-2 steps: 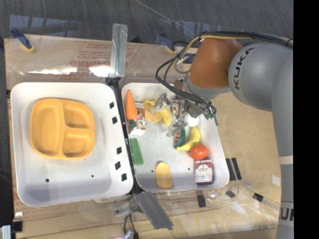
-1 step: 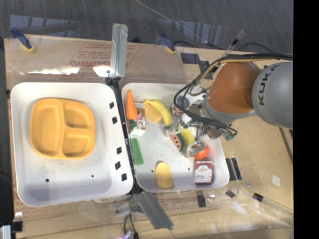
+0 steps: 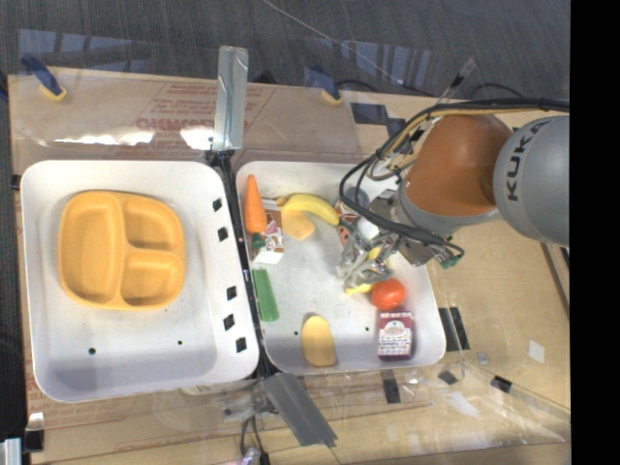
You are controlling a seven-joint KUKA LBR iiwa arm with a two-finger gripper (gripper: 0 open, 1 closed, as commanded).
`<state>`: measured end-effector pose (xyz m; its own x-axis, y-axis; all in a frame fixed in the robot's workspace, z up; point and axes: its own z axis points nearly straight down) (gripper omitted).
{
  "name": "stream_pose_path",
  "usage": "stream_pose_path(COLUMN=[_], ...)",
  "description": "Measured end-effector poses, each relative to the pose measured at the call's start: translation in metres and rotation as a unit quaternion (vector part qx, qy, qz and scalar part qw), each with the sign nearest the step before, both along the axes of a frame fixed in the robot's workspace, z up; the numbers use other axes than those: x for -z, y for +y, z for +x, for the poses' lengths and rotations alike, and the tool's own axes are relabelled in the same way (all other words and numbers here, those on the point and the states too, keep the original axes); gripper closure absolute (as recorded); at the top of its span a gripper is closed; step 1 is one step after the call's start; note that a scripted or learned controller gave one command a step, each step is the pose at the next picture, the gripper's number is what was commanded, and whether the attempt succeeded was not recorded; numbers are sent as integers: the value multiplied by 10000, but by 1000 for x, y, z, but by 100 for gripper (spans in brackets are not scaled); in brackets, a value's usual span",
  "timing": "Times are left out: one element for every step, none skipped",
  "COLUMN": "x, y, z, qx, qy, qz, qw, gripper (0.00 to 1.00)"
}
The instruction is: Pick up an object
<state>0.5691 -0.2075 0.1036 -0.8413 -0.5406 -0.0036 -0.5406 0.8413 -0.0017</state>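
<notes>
The right bin [image 3: 291, 342] holds an orange carrot [image 3: 253, 204], a yellow banana [image 3: 305, 211], a small printed box [image 3: 270, 237], a green stick [image 3: 264, 294], a yellow oval piece [image 3: 318, 341], a red tomato [image 3: 388, 294] and a red packet [image 3: 395, 334]. My gripper [image 3: 360, 264] reaches down into this bin just left of the tomato, over a small yellow item [image 3: 360, 286]. The orange wrist band [image 3: 455, 168] hangs above it.
The left bin [image 3: 48, 356] carries a yellow divided plate [image 3: 121, 248]. A metal divider post [image 3: 230, 100] stands at the back between the bins. Cables loop around the wrist [image 3: 373, 168]. Brown bench surface surrounds both bins.
</notes>
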Motion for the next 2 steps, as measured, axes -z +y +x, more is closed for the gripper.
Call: stream_pose_path(x=[0, -11], y=[0, 1], z=[0, 2], qx=[0, -17], qy=[3, -20], qz=[1, -2], qw=[10000, 10000], gripper=[0, 100])
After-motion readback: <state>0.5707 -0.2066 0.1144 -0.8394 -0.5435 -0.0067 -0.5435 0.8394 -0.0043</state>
